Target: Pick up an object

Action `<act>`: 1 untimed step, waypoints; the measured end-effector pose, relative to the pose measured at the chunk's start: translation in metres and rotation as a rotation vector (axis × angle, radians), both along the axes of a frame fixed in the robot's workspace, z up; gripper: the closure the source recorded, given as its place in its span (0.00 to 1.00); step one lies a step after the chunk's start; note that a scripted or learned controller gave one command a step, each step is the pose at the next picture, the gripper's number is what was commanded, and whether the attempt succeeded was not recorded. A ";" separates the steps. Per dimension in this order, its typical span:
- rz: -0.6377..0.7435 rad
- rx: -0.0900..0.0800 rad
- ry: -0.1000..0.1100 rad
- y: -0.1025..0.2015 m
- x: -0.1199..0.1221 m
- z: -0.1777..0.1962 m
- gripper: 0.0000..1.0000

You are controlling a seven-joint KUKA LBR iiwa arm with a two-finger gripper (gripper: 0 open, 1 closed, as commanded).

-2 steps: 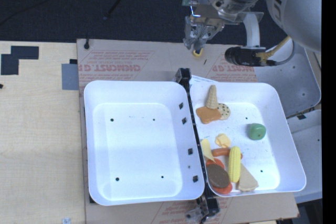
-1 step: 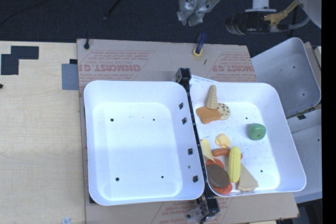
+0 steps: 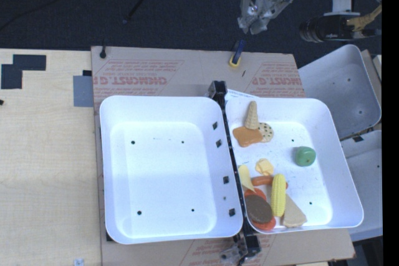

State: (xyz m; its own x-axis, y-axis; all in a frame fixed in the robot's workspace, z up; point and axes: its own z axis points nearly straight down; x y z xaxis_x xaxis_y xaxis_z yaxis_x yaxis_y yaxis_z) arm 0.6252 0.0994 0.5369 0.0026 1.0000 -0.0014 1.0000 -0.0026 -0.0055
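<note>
Grey claw (image 3: 254,23) hangs high above bench, beyond far rim of right bin (image 3: 333,134); nothing between fingers, whether released or clenched: cannot tell. Inside right bin: cone (image 3: 251,115) near far-left corner, cookie (image 3: 266,131) beside it, green ball (image 3: 305,156) toward right wall, corn (image 3: 278,194) near front. Left bin (image 3: 109,152) touches right bin's left side

Two bins side by side mid-frame: left bin (image 3: 118,134), right bin (image 3: 324,128) (toys (image 3: 268,193) clustered lower left).
</note>
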 end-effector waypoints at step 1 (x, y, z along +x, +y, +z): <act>-0.001 0.000 0.001 -0.065 0.015 -0.019 1.00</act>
State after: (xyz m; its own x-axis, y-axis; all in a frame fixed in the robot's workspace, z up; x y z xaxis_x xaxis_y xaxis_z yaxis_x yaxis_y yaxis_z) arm 0.6400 0.0346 0.5180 0.0038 1.0000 -0.0018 1.0000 -0.0039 -0.0065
